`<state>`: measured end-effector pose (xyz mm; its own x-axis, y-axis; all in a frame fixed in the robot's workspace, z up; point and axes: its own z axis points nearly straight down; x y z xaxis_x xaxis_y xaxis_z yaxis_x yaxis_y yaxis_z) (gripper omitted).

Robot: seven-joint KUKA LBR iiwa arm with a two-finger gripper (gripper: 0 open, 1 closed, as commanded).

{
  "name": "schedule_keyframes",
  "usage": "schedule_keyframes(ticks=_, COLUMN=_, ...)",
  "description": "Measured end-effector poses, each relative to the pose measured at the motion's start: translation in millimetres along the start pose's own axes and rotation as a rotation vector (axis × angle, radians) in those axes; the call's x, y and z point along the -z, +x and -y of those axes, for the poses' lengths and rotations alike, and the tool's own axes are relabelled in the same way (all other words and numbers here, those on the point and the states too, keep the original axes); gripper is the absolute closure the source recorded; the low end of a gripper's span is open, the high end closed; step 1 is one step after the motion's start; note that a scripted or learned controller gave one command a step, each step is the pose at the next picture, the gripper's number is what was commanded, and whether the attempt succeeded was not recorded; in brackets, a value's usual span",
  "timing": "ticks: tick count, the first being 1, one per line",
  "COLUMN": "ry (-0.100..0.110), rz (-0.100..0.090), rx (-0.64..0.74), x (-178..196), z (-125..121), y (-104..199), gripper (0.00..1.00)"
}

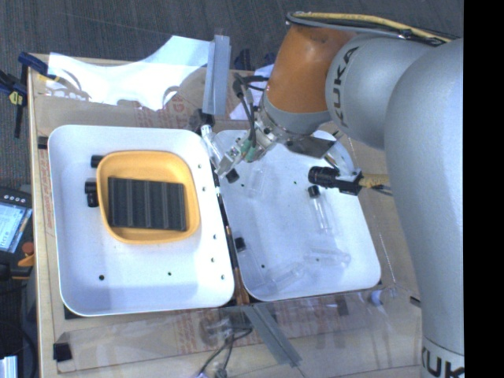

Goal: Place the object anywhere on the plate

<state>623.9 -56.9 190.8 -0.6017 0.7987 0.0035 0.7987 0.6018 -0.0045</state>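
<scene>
**benchrat:** Plate (147,199) first: it's the yellow-rimmed one with a dark ribbed middle, sitting in the left bin (71,274). As for the object, best guess is one of the clear plastic tubes in the right bin (358,270). One clear tube (320,213) lies centre-right of that bin, long axis running roughly up-down in frame. Another see-through piece (303,270) sits lower, hard to make out.

**kuka_fan:** And the gripper (228,162)?

**benchrat:** Up at the top-left corner of the right bin, right by the divide between bins. Nothing visibly between the fingers; whether they're spread or closed, I can't tell. So the tube lies to the lower right of the gripper, well apart, and the plate lies to its left. I reckon it has to go away from the plate first.
</scene>
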Motion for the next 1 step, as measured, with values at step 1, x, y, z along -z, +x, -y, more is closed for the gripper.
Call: schedule_keyframes(ticks=1, ry=-0.004, rz=0.005, rx=0.278, x=1.5, z=-17.7, y=10.3, gripper=1.0)
